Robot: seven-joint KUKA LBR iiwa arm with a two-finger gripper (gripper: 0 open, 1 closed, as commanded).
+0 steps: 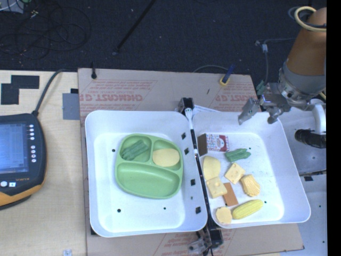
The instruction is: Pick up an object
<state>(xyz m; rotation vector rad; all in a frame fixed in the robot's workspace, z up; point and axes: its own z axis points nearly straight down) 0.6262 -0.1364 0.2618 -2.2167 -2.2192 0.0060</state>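
Two metal fingers of the hand are spread wide, holding nothing, above the far edge of the right bin. That smooth white bin holds bumpy yellow corn, a green pepper and flat cheese pieces. A green plate sits in the left bin.

green tray, yellow corn, white bins
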